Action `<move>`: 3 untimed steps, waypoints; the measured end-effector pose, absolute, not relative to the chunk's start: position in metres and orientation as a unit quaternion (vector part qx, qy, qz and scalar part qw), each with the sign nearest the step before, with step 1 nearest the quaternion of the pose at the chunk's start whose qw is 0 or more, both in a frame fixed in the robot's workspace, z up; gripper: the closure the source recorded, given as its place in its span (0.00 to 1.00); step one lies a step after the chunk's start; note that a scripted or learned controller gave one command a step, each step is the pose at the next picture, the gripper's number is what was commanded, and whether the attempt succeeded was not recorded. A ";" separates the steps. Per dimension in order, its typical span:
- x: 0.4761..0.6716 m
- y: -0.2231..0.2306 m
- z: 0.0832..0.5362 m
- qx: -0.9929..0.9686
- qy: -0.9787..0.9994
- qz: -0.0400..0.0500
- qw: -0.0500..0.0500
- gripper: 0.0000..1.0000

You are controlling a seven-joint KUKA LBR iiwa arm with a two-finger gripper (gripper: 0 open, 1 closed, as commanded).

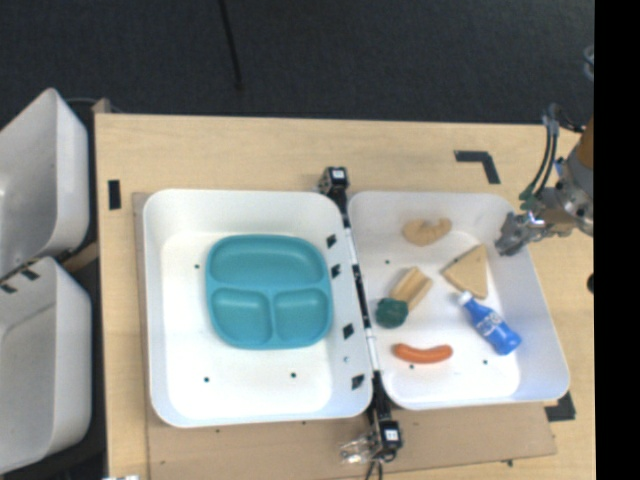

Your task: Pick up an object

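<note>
A pale wooden bench (240,153) stands on a dark floor (400,38) and bears two shallow white bins side by side, the left bin (160,308) and the right bin (545,368), touching along a seam set with small black clips (349,268). A teal divided plate (268,290) lies flat in the middle of the left bin, with one wide compartment on its far side and two smaller ones nearer. A black corner mark (478,163) sits on the bench beyond the right bin, and two white tubs (35,183) stand off the bench's left edge.

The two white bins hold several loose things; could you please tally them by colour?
Tan: 3 (curved piece, wedge, green-tipped stick)
Teal: 1 (tray)
Blue: 1 (bottle)
Red-orange: 1 (sausage)
Total: 6
</note>
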State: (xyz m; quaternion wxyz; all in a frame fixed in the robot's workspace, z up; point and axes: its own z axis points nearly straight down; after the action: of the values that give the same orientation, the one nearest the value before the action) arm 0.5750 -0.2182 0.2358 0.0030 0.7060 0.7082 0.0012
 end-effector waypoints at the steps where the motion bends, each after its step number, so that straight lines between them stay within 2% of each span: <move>1: 0.575 -0.219 0.289 0.706 0.708 0.001 0.002 1.00; 3: 0.586 -0.123 0.261 0.705 0.709 0.000 0.001 1.00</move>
State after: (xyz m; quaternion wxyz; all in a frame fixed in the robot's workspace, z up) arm 0.5862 -0.1232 0.2609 0.0006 0.7053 0.7089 0.0001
